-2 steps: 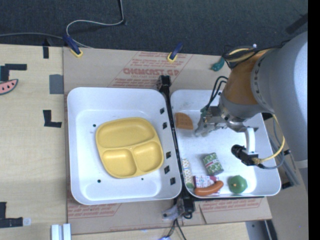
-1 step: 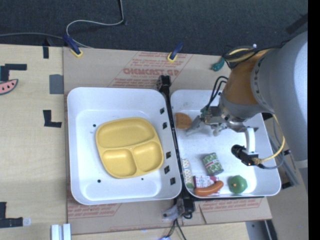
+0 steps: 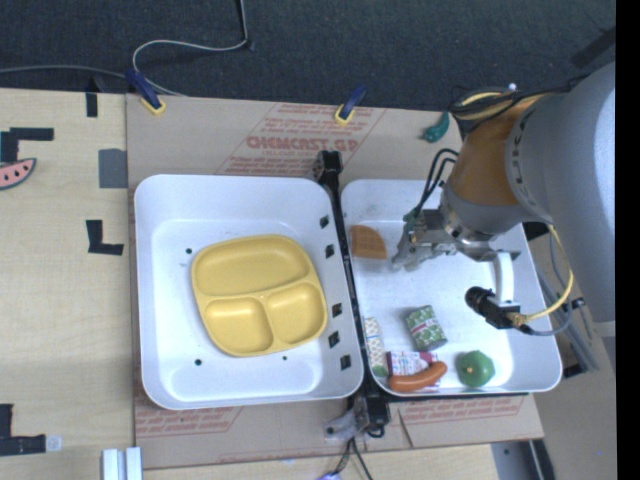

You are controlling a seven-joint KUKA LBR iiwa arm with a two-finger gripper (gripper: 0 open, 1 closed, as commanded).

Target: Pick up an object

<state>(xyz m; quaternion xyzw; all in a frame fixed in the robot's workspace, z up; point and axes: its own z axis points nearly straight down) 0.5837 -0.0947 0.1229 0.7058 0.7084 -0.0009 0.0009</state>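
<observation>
My gripper [image 3: 408, 251] hangs over the upper left part of the right bin [image 3: 520, 378], just right of a brown bread-like piece [image 3: 367, 242]. Its fingers point down and left, and nothing shows between them. Lower in the same bin lie a green packet [image 3: 423, 327], a green round fruit [image 3: 476, 368], a red sausage [image 3: 417, 376] and a small printed packet [image 3: 373, 344] along the left wall.
The left bin [image 3: 160, 268] holds a yellow divided plate [image 3: 260, 293]. A black divider clip [image 3: 327, 165] sits between the bins at the top. Blue-yellow clamps [image 3: 147, 93] hold the cardboard base at the back edge.
</observation>
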